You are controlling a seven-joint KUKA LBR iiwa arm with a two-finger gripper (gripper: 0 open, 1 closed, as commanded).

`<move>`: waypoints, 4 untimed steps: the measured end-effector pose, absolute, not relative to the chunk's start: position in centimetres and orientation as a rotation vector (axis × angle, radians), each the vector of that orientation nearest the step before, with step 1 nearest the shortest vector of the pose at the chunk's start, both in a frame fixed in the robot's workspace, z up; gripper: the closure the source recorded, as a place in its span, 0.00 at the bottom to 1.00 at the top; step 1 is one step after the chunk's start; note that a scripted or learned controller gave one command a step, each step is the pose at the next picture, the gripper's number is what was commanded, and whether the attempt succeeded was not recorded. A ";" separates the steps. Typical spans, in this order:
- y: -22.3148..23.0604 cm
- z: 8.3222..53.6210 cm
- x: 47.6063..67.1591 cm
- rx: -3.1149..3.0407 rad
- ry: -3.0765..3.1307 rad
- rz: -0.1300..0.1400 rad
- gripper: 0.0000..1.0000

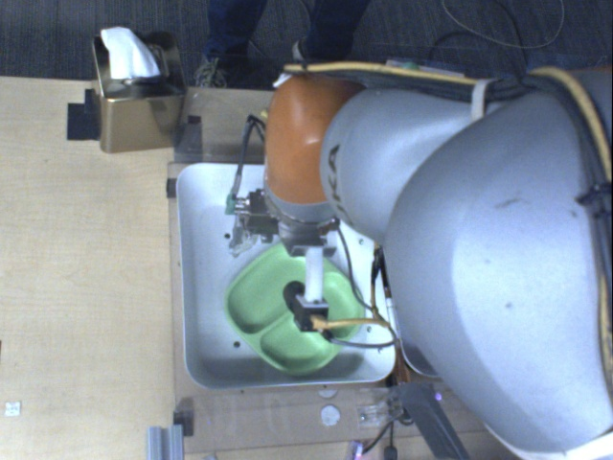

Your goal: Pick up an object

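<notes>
Dark carpet (96, 8) fills the top of the scene, and below it a pale wooden table (77, 286) spreads across the left side. At the far left edge a small white tag (11, 408) lies low on the wood. Higher up, a flat black block (81, 120) sits just beside a brass-coloured tissue box (139, 113), which has a white tissue (129, 54) sticking out of its top. Behind the table, a person's legs in blue jeans (239, 3) stand on the carpet, with one shoe (206, 68) near the table's edge. Further right, a shallow white bin (196, 286) rests on the table. A green plate (251, 305) with divided sections lies flat inside it, towards the bin's lower half and close to its near wall, with bare white floor to its left and above it. The tool (251, 226) hangs inside the bin over the plate's upper left rim, tucked under the wrist. Whether it is apart or together cannot be told, and nothing can be seen gripped in it. Above the tool sits the orange band (297, 142) of the arm, and the big grey arm (479, 257) covers the whole right side. Thin cables (498, 17) trail over the carpet at the upper right.
</notes>
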State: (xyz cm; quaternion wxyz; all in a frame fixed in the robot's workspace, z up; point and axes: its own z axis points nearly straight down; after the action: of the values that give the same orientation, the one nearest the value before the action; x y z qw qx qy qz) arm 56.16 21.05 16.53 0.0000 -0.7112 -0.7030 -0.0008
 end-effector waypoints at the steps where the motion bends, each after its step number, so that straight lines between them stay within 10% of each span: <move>1: 21.1 17.6 56.3 -2.232 -2.210 -0.007 1.00; 2: 21.1 17.6 56.3 -2.232 -2.211 -0.007 0.00; 3: 21.2 18.7 56.3 -2.230 -2.214 -0.012 1.00; 4: 22.1 18.7 55.5 -2.178 -2.265 -0.004 1.00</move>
State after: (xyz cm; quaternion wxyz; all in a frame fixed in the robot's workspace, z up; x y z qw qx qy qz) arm 55.50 22.10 18.68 -0.0003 -0.6931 -0.7208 -0.0012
